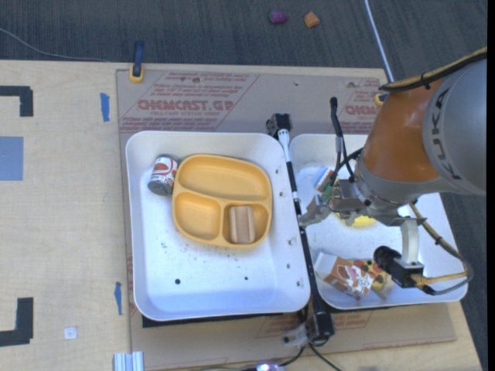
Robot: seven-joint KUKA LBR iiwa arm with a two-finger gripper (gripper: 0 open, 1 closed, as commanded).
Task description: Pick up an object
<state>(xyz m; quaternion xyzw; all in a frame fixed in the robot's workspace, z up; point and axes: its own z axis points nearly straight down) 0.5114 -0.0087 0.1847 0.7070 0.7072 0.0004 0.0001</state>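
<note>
Hand [325, 205] position: low over the left part of the right bin [305, 151], close to the wall it shares with the left bin [216, 278]. From where I stand, the wrist covers most of the hand, so I cannot tell whether it is spread or pressed together, and nothing can be seen held in it. The arm [418, 145] comes in from the right, with its orange band above the right bin. Right bin contents: a yellow item [361, 222] partly hidden under the wrist, a small green-and-white item [326, 180] just beside the hand on its far side, and a printed packet [354, 275] lying flat near the front left corner, apart from the hand. Left bin contents: a yellow divided plate [220, 178] toward the back, a tan block [240, 224] lying in its front right compartment, and a crushed can [162, 175] touching the plate's left edge. Both bins rest on a cardboard sheet [193, 95] with red print, which lies on the pale tabletop [62, 207].
</note>
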